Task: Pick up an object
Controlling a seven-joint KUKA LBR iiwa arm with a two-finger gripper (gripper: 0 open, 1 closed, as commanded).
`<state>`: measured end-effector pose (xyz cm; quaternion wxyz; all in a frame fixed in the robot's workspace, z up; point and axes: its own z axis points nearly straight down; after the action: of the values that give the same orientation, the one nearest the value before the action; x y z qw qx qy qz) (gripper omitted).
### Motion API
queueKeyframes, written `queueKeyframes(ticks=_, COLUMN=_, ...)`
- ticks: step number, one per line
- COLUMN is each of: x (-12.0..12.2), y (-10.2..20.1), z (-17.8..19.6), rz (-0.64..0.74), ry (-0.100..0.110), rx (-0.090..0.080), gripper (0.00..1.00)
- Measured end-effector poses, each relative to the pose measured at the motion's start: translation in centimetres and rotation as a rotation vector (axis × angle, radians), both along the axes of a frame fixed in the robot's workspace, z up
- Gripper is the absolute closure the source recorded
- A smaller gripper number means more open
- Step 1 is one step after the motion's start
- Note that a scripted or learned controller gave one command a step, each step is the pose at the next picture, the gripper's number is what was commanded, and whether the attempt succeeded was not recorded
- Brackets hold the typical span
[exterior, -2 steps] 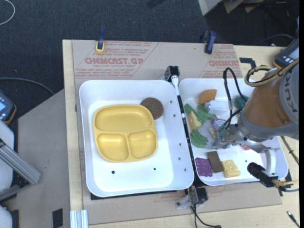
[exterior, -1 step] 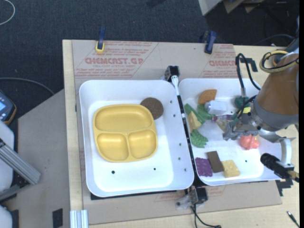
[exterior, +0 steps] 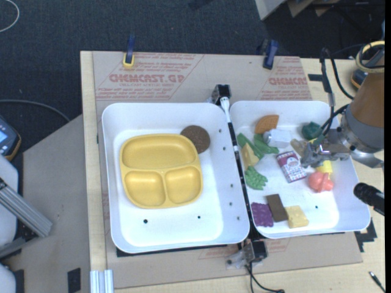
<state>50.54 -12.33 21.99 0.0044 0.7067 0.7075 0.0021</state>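
Note:
My gripper point(exterior: 308, 153) is low over the right bin point(exterior: 346, 221), in its right half. It hangs just right of a red packet point(exterior: 291, 166) and just left of a small yellow piece point(exterior: 325, 167). A pink-red toy point(exterior: 321, 182) lies right below it and a dark green toy point(exterior: 311, 129) just behind it. Nothing can be seen held in it. Also in this bin are an orange piece point(exterior: 267, 123), a pale bottle point(exterior: 278, 137), green leafy toys point(exterior: 258, 145), a yellow wedge point(exterior: 249, 156), purple grapes point(exterior: 262, 213), a brown bar point(exterior: 277, 207) and a yellow block point(exterior: 297, 216).
The left bin point(exterior: 116, 163) holds a yellow divided plate point(exterior: 161, 168) and a brown round cookie point(exterior: 195, 138). A ridge with a black clamp point(exterior: 221, 93) separates the bins. The arm's orange band point(exterior: 372, 102) sits over the right bin's far right edge.

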Motion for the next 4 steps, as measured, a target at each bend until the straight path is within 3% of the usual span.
queueKeyframes(ticks=1, x=0.1, y=0.0, z=0.5, rz=0.0, ry=0.005, rx=0.001, gripper=1.0)
queueKeyframes(ticks=2, x=0.0, y=5.0, z=1.3, rz=0.005, ry=0.008, rx=0.005, gripper=1.0)
queueKeyframes(ticks=4, x=1.9, y=15.5, z=0.0, rz=0.006, ry=0.007, rx=0.005, gripper=1.0)
